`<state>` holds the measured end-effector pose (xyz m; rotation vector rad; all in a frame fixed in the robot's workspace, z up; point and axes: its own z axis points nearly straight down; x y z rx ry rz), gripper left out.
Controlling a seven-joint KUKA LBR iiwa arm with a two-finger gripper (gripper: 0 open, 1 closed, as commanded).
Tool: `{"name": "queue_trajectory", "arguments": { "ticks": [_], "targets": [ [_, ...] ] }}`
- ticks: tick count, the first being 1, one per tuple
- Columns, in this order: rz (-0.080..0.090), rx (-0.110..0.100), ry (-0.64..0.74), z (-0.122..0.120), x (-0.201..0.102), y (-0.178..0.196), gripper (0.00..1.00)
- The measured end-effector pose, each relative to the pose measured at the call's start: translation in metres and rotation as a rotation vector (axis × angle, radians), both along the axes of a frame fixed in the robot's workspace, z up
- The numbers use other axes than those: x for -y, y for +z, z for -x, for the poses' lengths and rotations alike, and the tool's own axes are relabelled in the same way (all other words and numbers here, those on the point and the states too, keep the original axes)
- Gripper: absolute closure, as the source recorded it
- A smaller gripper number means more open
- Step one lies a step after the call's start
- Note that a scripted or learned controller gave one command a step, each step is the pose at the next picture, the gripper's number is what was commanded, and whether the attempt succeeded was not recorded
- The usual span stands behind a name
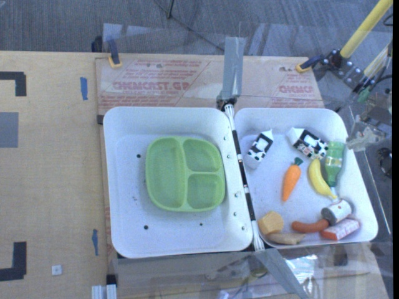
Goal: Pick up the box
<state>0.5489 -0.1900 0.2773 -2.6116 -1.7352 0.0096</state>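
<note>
Tan bread piece and red-and-white box along the near edge of the right bin, green divided plate alone in the left bin.
Beside the bread, an orange wedge; between wedge and red-and-white box, a sausage, with a small can just above the box, close to the near right corner. Mid-bin: carrot, banana, a green bottle against the right wall. Toward the far edge, a cow-print box by the left wall and a second cow-print box near the bottle. All lying loose, none lifted. State of the gripper: cannot tell.
</note>
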Motion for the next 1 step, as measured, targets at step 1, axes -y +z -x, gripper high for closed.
{"name": "queue_trajectory", "arguments": {
  "ticks": [1],
  "targets": [
    [0.0,0.001,-0.196,-0.0282,-0.009,-0.0628,1.0]
  ]
}}
